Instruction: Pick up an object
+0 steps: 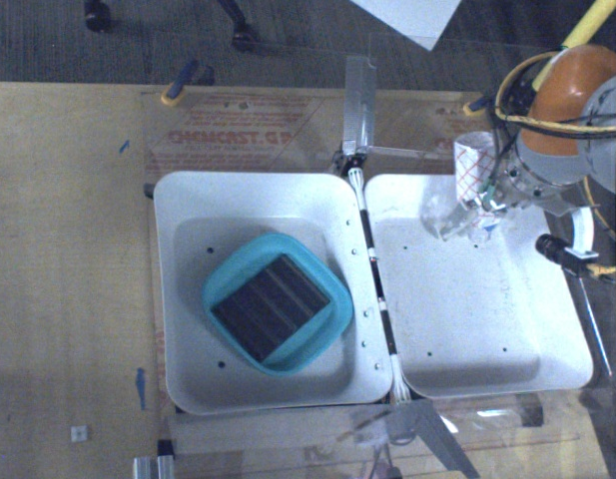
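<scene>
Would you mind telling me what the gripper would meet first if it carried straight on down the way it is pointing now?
Most likely the bare floor of the right bin near its upper edge. The gripper hangs there, blurred, so depth is uncertain. The blue dish with its dark block sits apart in the left bin.

surface: tan wood, printed sheet at back | left white bin and right white bin touching side by side | orange-handled clamp on far edge
</scene>
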`<move>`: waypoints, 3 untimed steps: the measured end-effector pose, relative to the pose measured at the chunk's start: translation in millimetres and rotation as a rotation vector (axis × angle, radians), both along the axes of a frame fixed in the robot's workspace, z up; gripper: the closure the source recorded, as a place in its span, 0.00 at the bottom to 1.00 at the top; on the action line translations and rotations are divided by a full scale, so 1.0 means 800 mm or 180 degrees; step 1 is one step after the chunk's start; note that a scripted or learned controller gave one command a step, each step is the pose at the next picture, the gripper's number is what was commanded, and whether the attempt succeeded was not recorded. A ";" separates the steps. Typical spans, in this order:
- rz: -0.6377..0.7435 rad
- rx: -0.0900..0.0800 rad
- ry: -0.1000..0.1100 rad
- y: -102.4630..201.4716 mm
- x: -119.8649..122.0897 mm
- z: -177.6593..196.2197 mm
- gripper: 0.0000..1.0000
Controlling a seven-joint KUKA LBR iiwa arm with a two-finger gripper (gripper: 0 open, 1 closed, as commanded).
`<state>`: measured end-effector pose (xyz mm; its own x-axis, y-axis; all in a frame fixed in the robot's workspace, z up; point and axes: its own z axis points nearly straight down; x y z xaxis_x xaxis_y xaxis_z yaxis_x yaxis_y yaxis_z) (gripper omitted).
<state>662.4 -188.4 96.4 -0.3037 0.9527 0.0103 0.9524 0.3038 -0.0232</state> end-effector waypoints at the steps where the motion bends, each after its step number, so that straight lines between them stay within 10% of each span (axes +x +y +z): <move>1: 0.0060 -0.0011 -0.0092 0.098 0.007 0.098 1.00; 2: 0.0419 -0.0003 -0.0077 0.084 0.006 0.026 1.00; 3: 0.0274 -0.0010 -0.0092 0.133 0.007 0.111 1.00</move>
